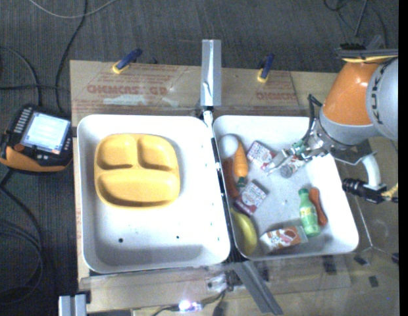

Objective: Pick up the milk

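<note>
1. The gripper is down inside the right bin, reaching in from three o'clock, its metal tips low over the bin floor; whether the fingers are parted or closed, I cannot tell from this blur.
2. Just beside the tips, at about nine o'clock from them, lies a small milk carton, white with red print, tilted on the floor; nothing shows between the fingers.
3. A second small red-and-white carton lies at about seven o'clock from the gripper, near the bin's middle.
4. Along the bin's left wall we have an orange carrot with a white egg-like piece at its upper end, touching or nearly so.
5. At six o'clock in the bin, a yellow banana lies beside a red-labelled packet.
6. At four o'clock from the gripper, a green bottle lies just beside a slim orange-red piece.
7. The arm, orange band showing, hangs over the bin's two o'clock corner.
8. Over in the left bin, a yellow divided tray rests in the upper half.
9. Both bins sit side by side on the surface; a handheld pendant lies off at nine o'clock.
</note>
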Controlling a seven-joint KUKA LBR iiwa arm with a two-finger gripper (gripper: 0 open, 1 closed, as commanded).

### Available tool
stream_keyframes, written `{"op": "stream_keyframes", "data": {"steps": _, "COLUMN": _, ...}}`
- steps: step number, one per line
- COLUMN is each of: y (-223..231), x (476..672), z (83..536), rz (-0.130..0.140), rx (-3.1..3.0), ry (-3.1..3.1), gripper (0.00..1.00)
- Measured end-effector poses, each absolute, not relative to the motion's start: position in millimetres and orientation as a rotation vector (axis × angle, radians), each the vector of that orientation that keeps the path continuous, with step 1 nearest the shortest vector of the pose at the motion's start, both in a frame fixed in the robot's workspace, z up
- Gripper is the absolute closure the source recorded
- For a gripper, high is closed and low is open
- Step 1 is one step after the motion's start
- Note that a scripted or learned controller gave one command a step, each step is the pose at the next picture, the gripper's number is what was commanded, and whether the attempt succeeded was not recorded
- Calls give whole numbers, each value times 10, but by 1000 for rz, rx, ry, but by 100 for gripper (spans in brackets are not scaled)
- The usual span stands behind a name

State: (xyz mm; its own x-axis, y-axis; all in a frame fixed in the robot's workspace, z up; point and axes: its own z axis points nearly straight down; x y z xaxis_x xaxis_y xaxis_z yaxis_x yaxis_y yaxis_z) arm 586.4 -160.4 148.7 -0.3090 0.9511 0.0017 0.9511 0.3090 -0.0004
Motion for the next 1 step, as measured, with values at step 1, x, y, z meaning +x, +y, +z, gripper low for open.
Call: {"op": "stream_keyframes", "data": {"steps": 1, "y": -1585, "x": 5869, "z": 1572, "rz": -3, "rx": -1842, "ry": -2541, "gripper": 100}}
